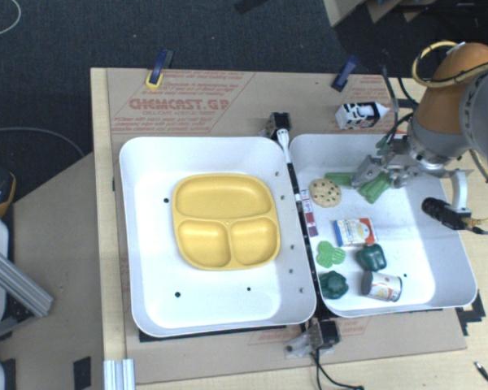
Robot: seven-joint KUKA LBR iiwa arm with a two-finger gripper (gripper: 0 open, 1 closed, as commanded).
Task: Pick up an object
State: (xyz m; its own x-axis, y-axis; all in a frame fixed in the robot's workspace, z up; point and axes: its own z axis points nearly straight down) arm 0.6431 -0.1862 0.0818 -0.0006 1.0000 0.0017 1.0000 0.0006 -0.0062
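The claw (pixel 374 179) grips a green object (pixel 376 188) between its fingers over the right bin (pixel 439 295); six other items lie there.

Reaches in from the right edge: grey KUKA iiwa arm (pixel 480 112) with its orange band (pixel 459 67) bulging above the wrist, angled down and leftward over the right bin. Ends low in a two-finger metal gripper (pixel 372 177), pale fingers (pixel 364 171) splayed toward the left, clasping something green between them.
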